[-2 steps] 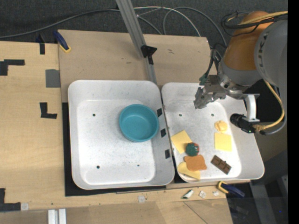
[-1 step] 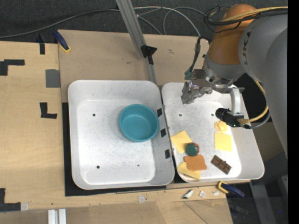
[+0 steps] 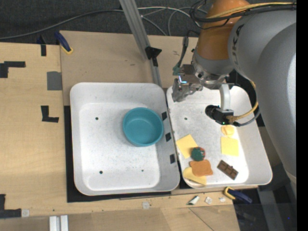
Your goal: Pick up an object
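Two white bins are sitting side by side on the bench [image 3: 33, 143] — left bin [image 3: 89, 177] and right bin [image 3: 257, 174]

Left bin is holding one item: a teal bowl [image 3: 142, 126], upright, sitting right of the bin's centre, near the wall shared with the right bin

Right bin is holding the pickable stuff, all clustered in its near half — count:
- 2 flat yellow squares: yellow square [image 3: 187, 145] near the left wall, second yellow square [image 3: 230, 147] toward the right side
- 1 small yellow piece [image 3: 228, 130] just above that second square
- 1 dark green round piece [image 3: 198, 153] overlapping the near corner of the first square
- 1 orange toast-shaped piece [image 3: 200, 167] just below the green one, lying on top of a pale yellow piece [image 3: 192, 178] at the near edge
- 1 brown chocolate-bar piece [image 3: 227, 169] to the right of the toast, apart from it

Arm is reaching in from the right, orange band up top. Gripper [image 3: 183, 91] is hanging over the far-left corner of the right bin, well apart from the cluster. Nothing is showing between the fingers; can't tell how far apart they're standing — too dark and blurred at the tip

A black part with a green light [image 3: 217, 113] is hanging off the wrist over the bin's middle
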Robot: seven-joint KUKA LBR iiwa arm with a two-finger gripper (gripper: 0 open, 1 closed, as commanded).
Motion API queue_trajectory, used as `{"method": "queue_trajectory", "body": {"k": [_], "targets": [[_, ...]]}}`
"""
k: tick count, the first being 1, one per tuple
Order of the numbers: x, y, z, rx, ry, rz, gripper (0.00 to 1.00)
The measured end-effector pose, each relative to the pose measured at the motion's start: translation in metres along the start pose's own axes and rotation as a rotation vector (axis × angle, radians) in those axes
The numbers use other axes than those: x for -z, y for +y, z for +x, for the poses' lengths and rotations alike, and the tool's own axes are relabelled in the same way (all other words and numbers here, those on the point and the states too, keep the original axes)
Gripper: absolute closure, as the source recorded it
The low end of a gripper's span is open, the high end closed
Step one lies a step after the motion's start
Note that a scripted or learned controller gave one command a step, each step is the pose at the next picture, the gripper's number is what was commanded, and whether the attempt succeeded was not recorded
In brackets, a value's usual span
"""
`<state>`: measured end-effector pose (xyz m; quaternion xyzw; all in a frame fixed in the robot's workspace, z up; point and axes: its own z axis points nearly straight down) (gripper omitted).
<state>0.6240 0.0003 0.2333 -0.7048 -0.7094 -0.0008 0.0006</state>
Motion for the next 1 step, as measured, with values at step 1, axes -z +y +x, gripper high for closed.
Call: {"method": "queue_trajectory", "body": {"k": [1], "targets": [[-0.0124, 0.0206, 0.0465, -0.001, -0.001, 0.001, 1.00]]}}
